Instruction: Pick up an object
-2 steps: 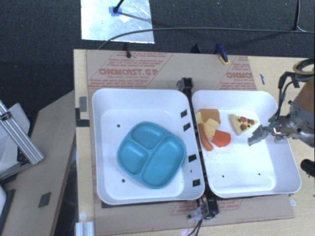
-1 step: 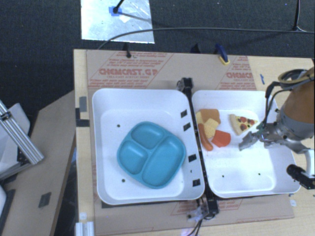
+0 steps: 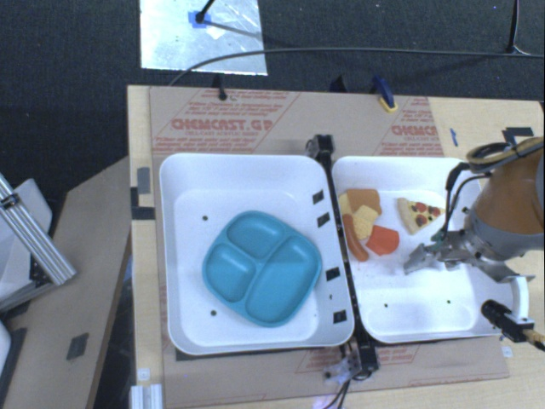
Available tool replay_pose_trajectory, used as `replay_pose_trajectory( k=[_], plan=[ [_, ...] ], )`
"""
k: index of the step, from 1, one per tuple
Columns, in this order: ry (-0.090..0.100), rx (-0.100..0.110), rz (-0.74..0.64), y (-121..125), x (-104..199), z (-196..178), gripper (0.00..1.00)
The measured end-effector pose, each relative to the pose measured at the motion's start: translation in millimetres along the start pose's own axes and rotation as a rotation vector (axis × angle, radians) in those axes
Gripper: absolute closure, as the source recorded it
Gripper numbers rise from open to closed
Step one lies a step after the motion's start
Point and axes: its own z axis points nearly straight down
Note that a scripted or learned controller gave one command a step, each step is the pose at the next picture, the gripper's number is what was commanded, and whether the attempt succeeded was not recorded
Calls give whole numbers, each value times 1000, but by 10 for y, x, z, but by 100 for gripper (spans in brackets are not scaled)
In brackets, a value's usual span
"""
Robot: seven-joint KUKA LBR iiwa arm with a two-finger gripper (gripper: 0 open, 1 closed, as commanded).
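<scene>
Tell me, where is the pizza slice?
The triangular toy pizza slice lies in the right white bin, near its far side, right of the orange block.

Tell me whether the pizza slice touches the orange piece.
Apart. The camera view shows bare white bin floor between the pizza slice and the orange piece.

Probably a robotics lab: bench [image 3: 255, 113] lined with printed cardboard, two white bins [image 3: 183, 186], loose cables [image 3: 358, 51], aluminium framing [image 3: 34, 241].
</scene>
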Motion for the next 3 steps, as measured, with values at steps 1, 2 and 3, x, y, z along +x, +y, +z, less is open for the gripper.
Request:
replay_pose_trajectory(
  k=[1, 2, 3],
  plan=[
    [-2, -5, -1, 16, -4, -136, 100],
    [-2, -6, -3, 17, -2, -565, 100],
    [-3, -9, -5, 67, 9, -1199, 100]
  ],
)
